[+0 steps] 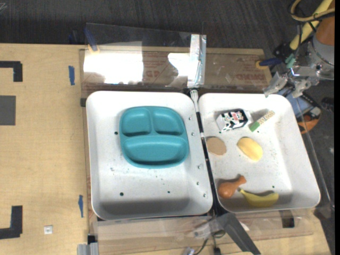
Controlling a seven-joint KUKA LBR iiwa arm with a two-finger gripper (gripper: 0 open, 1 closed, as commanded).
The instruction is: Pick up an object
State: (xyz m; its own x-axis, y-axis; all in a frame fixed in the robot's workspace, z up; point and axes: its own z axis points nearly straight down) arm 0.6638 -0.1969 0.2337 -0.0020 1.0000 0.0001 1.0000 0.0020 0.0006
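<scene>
The right bin (297,142) holds several small items. A black-and-white patterned block (232,119) lies at the back, with a green-and-tan stick (261,120) just right of it. A yellow lemon (249,148) sits mid-bin and a flat tan disc (215,145) lies by the left wall. Along the front lie an orange drumstick (231,186) and a banana (259,197). My gripper (289,83) hangs over the bin's back right corner, off past the rim and apart from every item.
The left bin (101,158) bears a teal divided plate (154,136). A clear plastic sheet (143,57) stands behind the bins. Yellow cable (308,4) and arm hardware crowd the upper right. Cardboard (37,142) covers the bench to the left.
</scene>
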